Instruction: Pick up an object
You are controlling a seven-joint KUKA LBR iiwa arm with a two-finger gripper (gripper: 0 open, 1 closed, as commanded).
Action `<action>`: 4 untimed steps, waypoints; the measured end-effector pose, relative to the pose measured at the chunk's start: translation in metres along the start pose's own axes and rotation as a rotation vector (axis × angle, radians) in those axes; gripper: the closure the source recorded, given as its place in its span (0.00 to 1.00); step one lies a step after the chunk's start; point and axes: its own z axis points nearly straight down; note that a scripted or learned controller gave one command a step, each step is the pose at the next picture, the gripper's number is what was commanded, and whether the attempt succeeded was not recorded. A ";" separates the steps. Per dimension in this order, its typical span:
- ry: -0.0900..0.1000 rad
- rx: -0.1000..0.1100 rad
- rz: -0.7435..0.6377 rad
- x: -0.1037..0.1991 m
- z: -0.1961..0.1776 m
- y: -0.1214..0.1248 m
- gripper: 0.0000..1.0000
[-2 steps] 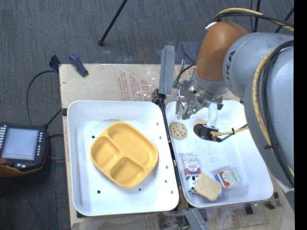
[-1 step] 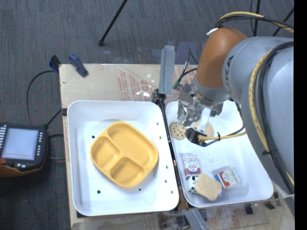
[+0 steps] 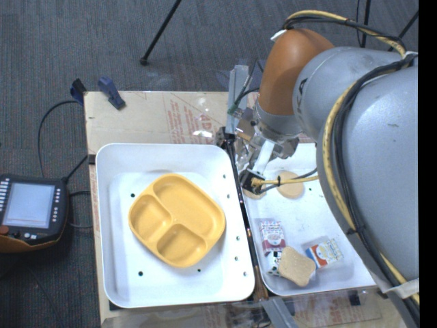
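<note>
Bins sit side by side on the bench, the left bin [image 3: 109, 183] holding a yellow divided plate [image 3: 177, 219] near its middle, lying flat and slightly turned, with bare floor all round it. The right bin [image 3: 311, 289] holds the smaller pieces: a tan disc [image 3: 291, 185] toward the far end, a red-and-white packet [image 3: 271, 235] near the shared wall, a biscuit-like slab [image 3: 296, 266] at the near end, and a small carton [image 3: 323, 251] just right of it, touching or nearly so. The arm [image 3: 369, 135] reaches in from the right and bends down over the far left corner of the right bin, so the gripper [image 3: 258, 173] hangs close to the dividing wall, just left of the disc. Whether its jaws are open or shut I cannot tell; cabling and the wrist body crowd that spot, and nothing can be seen caught there. The disc looks like the closest candidate for a pick, though it lies flat and thin, which leaves little to pinch. Room is tight here: the wall between bins stands right beside the gripper, and the far rim is close too. The near half of the right bin is more open on its left side, while the slab and carton crowd the near right corner.
</note>
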 end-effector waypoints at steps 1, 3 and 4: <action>0.006 -0.006 0.213 0.030 -0.096 -0.018 1.00; 0.000 -0.002 0.142 -0.054 -0.098 -0.072 1.00; -0.008 0.006 0.239 -0.059 -0.033 0.002 1.00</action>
